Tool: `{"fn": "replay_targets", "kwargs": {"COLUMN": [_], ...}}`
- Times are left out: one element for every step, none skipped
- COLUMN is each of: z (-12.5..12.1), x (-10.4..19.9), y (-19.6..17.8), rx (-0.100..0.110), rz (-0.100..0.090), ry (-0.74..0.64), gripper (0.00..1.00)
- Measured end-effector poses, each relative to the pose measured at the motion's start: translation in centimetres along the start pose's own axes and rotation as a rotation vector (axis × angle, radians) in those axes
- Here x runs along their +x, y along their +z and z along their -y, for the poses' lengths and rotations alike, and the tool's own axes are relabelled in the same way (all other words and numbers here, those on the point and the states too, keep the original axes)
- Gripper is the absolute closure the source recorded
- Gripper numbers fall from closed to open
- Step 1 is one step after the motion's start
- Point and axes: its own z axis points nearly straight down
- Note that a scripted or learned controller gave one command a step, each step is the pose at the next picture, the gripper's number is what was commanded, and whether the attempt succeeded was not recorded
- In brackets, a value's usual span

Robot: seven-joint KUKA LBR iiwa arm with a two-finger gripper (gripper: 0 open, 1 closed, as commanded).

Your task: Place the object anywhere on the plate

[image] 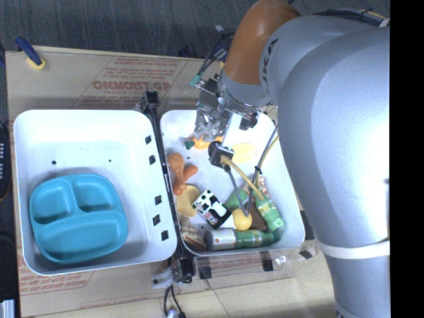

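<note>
1. Grey, smooth arm housing (pixel 338 144) fills the right side, nearest the lens; its orange band (pixel 255 35) sits above the wrist, over the right bin's far half.
2. Gripper (pixel 211 132) hangs low over the far left part of the right white bin (pixel 286 197), fingers pointing down (open or closed: cannot tell, the tips merge with the clutter). A small orange-and-green piece (pixel 195 142) lies right at the tips; whether it is pinched is unclear.
3. Right bin contents, crowded toward the near edge: orange-brown rounded toy (pixel 179 169) against the left wall; black-and-white blocky piece (pixel 211 208) near the middle; green glossy bottle (pixel 242 238) lying along the near wall; pale yellow disc (pixel 243 153) under the wrist. Little bare floor, mostly in the far left corner.
4. Left white bin (pixel 79 134), matte and shallow with rounded corners, holds the blue plastic plate (pixel 77 216) with three compartments, set in its near left corner. The far half and right strip of this bin are open floor.
5. Both bins touch along a black clipped seam (pixel 161 177); the plate is well apart from the gripper.
</note>
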Motion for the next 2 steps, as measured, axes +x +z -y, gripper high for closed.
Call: {"fn": "replay_targets", "kwargs": {"z": [0.0,5.6], "x": [0.0,-0.2], "y": [0.0,2.9], "rx": [0.0,-0.004], "rz": [0.0,-0.002], "ry": [-0.001,-0.214], "gripper": [0.0,0.0]}}
